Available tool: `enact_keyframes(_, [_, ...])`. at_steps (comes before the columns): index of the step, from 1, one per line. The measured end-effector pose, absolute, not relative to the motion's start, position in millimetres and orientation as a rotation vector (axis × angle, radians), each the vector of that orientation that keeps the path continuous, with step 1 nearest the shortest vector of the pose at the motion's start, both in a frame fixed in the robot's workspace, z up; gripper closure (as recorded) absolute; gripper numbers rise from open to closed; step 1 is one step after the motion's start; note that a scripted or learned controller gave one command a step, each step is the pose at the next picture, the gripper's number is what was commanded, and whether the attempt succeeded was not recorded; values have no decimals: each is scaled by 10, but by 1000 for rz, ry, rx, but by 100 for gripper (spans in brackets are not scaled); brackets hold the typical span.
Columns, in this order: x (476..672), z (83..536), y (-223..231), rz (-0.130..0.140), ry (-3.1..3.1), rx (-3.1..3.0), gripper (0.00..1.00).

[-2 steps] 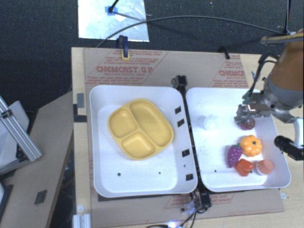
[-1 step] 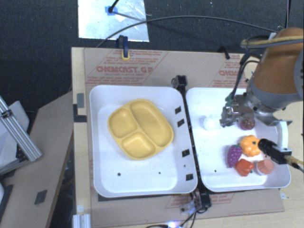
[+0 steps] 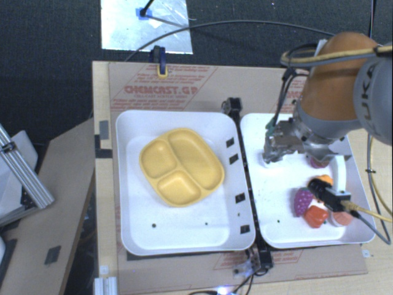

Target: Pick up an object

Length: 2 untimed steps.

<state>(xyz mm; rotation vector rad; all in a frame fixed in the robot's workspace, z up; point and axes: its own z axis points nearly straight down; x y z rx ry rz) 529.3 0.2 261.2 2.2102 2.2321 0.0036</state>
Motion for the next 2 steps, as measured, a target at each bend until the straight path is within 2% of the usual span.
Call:
enact_keyframes(1, [5318,2458,513,2,2232,2212,100])
enact_keyframes(2, [5226,2490,1018,4,2233,2211,100])
